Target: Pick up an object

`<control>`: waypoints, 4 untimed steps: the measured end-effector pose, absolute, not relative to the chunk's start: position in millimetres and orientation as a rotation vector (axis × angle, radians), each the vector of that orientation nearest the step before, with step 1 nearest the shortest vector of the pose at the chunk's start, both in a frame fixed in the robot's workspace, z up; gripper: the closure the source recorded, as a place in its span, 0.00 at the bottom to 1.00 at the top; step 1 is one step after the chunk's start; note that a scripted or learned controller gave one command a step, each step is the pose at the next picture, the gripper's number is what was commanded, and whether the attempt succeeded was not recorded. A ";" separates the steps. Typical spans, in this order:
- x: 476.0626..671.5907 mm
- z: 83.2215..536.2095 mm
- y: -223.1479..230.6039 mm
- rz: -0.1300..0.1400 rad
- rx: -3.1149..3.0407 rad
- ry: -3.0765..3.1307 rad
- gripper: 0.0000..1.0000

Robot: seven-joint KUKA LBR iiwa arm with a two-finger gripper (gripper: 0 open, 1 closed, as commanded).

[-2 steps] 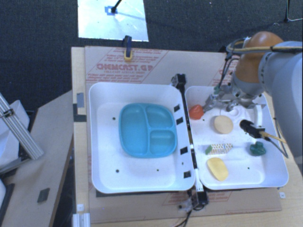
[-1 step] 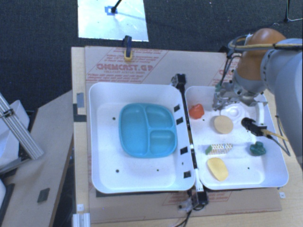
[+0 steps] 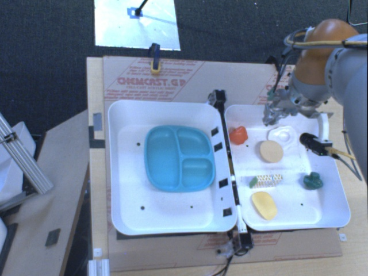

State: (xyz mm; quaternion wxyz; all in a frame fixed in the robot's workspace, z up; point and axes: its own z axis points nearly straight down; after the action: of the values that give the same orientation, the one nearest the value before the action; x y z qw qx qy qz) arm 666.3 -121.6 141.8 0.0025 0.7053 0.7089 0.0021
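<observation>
Camera view: metal claw (image 3: 270, 118), grip unclear, above round tan disc (image 3: 271, 152).

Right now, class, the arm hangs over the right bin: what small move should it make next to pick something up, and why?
Probably a short drop and a slight shift toward the white piece. The pincer hovers at the right bin's far end, just above and left of that piece, with nothing seen between its fingers. The orange ball lies further left.

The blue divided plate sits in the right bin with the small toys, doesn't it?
Not quite. The camera view shows the blue divided plate alone in the left bin; the small toys, such as the orange piece, lie in the right bin.
</observation>
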 end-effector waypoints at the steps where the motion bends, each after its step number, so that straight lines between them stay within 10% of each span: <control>1: 665.4 205.8 -127.0 0.008 2.213 2.219 1.00; 2: 664.4 271.5 -126.5 0.009 2.209 2.222 1.00; 4: 644.5 265.5 -35.7 0.002 2.212 2.231 1.00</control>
State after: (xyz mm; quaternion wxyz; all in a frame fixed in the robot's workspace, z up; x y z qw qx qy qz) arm 644.5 -35.7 265.5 0.0000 0.7041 0.7101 0.0008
